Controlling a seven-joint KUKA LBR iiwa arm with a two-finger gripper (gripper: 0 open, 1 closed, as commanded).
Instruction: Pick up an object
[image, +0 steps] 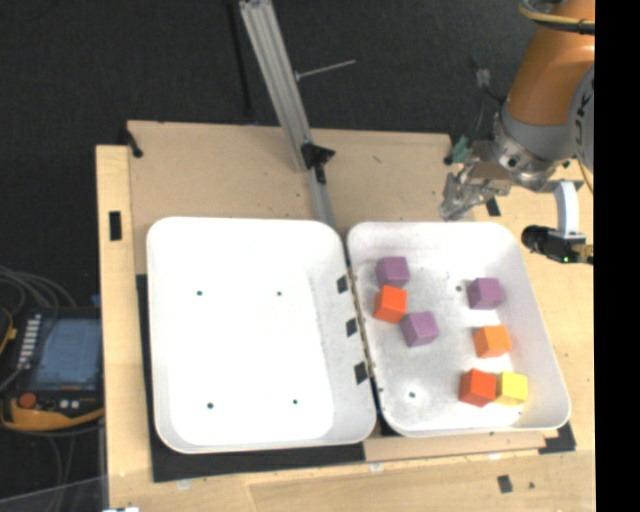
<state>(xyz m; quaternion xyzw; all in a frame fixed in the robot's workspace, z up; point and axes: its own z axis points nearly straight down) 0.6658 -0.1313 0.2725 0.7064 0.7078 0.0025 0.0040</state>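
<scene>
Seven cubes sit apart in my right bin (540, 300), nothing crowding them: three purple cubes (393, 270), three orange cubes (391, 303), one yellow cube (514, 387). My gripper (462, 200) hovers above the far rim.

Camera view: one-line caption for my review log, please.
Gripper hovers over the right bin's far rim; seven blocks lie inside, none grasped.

Two shallow white plastic bins, left (180, 300) and right (440, 400), rest on a tan wooden bench (200, 160). The right bin's blocks: three purple cubes (392, 270) (485, 292) (419, 328), three orange cubes (390, 303) (491, 341) (479, 386) and, at 5 o'clock, one yellow cube (514, 387). The grey arm bears an orange band (548, 75).
</scene>
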